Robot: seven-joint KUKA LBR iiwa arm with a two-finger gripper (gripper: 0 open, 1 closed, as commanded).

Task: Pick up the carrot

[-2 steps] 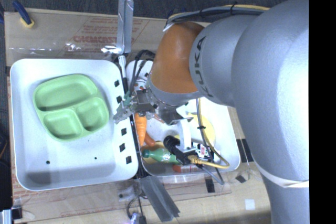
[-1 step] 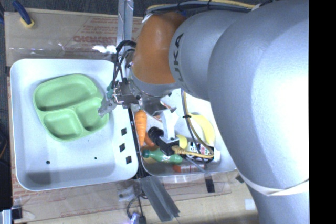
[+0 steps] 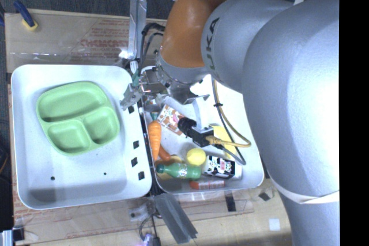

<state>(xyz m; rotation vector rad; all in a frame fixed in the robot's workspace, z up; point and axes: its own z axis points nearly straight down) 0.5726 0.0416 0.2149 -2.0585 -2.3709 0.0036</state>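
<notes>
Carrot: the carrot (image 3: 154, 136) lies in the right bin (image 3: 253, 173), hard against the wall it shares with the left one, long axis running toward and away from my camera; from my remote desk I judge it unlifted, resting among the clutter

Progress: as I read it, nothing of the pick is done; the approach looks well advanced, the grasp and the lift are both left

Gripper: the gripper (image 3: 140, 91) hangs over the divide between the two bins, under the orange wrist band; the carrot sits just below it in my view, a little toward the arm's side, near but not between the fingers as far as I can see; I cannot tell whether the fingers are spread or closed, since cables and the wrist body crowd that spot

Neighbours: beside the carrot, on the arm's side of the gripper, lies a printed packet (image 3: 169, 118); farther out from the gripper, past the carrot's far tip, a yellow lemon-like fruit (image 3: 195, 156), a green bottle (image 3: 179, 170) lying flat, and a small dark patterned carton (image 3: 219, 166); a yellow cable (image 3: 228, 131) loops over them

Other bin: on the gripper's opposite side, well apart from the carrot, a green divided tray (image 3: 78, 117) rests in the left bin (image 3: 23, 141)

Risk, my judgement: the carrot hugs the wall, so a finger may foul the rim
</notes>
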